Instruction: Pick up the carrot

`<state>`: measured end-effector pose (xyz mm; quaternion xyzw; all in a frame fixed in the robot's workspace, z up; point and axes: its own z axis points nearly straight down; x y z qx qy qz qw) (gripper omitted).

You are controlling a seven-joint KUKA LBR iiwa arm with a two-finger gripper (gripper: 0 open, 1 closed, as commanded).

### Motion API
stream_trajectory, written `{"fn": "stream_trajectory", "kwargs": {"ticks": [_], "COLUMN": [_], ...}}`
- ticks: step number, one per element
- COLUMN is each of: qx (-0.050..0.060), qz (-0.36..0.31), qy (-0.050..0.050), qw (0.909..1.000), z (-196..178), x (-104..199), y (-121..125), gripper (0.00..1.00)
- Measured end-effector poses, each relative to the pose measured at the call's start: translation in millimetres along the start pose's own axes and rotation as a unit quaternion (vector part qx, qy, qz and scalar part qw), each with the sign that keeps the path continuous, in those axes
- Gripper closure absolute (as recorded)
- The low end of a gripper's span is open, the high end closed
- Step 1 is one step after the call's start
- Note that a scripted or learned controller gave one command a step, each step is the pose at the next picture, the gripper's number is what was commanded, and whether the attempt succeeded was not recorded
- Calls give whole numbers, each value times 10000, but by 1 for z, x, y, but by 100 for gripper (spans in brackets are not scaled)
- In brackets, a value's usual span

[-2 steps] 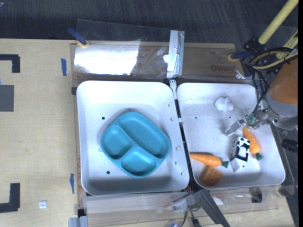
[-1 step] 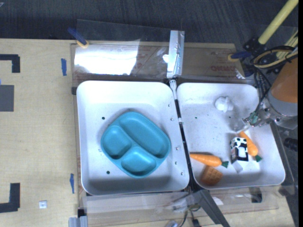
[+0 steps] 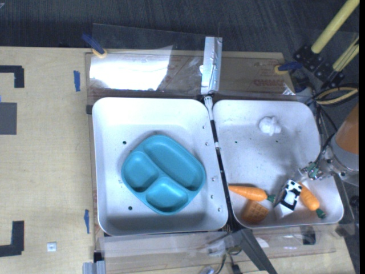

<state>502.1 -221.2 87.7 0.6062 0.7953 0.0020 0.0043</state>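
Two carrots (image 3: 248, 192) (image 3: 311, 200) lie in the right bin (image 3: 251, 119); gripper (image 3: 315, 170) half cut off, its state unclear

A pale wooden bench top (image 3: 45, 170) fills the left and lower part of the view, its grain running lengthwise, with black angular marks (image 3: 14, 76) near the left edge and short strips of blue tape (image 3: 76, 80) beside the bins. Beyond its far edge lies a dark grey, carpet-like floor (image 3: 142, 4). A clear plastic sheet (image 3: 137, 67) stands behind the bins and catches a bright glare. At the upper right, yellow rods (image 3: 337, 17) slant across the floor above a tangle of cables (image 3: 333, 93).
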Motion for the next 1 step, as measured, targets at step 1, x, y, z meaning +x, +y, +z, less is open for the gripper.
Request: {"fn": "stream_trajectory", "kwargs": {"ticks": [1], "qx": [42], "qz": [613], "qy": [23], "qw": [9981], "z": [-95], "x": [68], "y": [-1], "gripper": [100]}}
